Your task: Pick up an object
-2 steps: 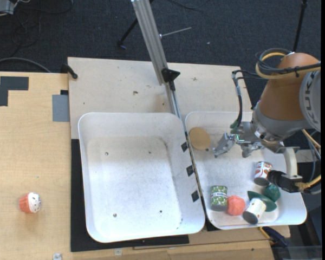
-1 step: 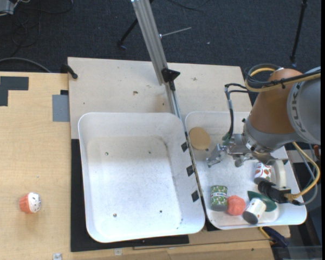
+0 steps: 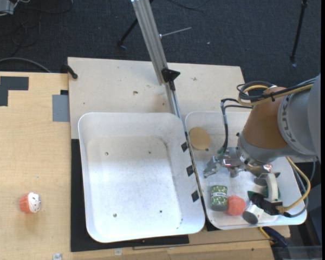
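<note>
In the right bin point(image 3: 292, 219) lie a tan round disc point(image 3: 199, 138) near the far left corner, a green patterned can point(image 3: 219, 196) on its side near the front, and an orange-red ball point(image 3: 236, 205) touching the can's right side. My gripper point(image 3: 220, 165) hangs low over the middle of this bin, just above the can and below the tan disc. Nothing is visibly in its grasp. The grey arm with its orange band point(image 3: 265, 126) reaches in from the right and covers the bin's right part.
The left bin point(image 3: 97, 124) sits beside the right one, with a shared wall point(image 3: 190, 169) between them. A slanted aluminium post point(image 3: 154, 42) rises behind the bins. A small red and white object point(image 3: 30, 203) lies on the wooden bench far left.
</note>
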`<control>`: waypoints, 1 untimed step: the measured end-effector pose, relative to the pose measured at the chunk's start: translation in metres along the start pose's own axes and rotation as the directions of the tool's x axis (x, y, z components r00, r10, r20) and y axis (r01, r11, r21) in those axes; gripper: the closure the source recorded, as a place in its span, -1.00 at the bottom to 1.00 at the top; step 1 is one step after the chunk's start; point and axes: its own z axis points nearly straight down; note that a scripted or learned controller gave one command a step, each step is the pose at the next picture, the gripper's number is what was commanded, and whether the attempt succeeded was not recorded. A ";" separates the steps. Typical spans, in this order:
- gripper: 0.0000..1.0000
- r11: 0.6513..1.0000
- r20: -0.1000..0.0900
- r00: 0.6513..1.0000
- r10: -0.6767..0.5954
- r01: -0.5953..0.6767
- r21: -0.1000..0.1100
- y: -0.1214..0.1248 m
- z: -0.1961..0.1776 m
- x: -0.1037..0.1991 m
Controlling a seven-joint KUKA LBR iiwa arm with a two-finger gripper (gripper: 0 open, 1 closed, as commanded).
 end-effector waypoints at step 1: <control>-1.00 1.000 0.001 1.000 0.003 -0.003 -0.008 0.000 0.004 -0.001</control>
